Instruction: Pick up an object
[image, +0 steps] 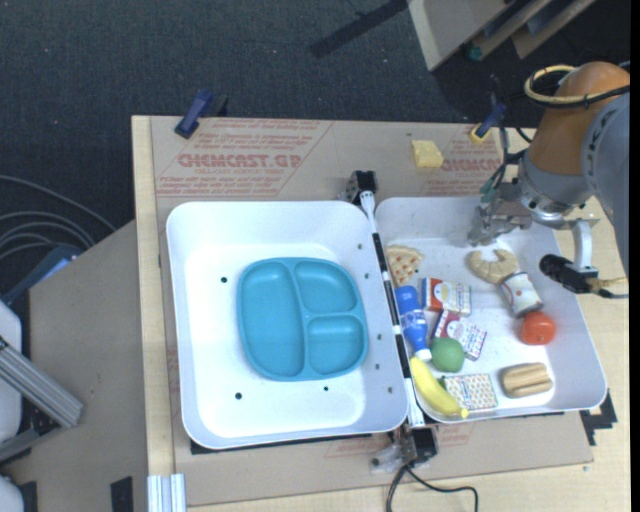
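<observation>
Approach step: the gripper (jaw state I cannot tell) hangs near the right bin's far edge, just above the beige pastry, needing 1 short descent.

Two shallow white bins sit side by side on the counter. The left bin holds a blue divided plastic tray at its centre. In the right bin, a yellow banana lies at the near left corner, a green ball just behind it, a red tomato well to the right.
</observation>
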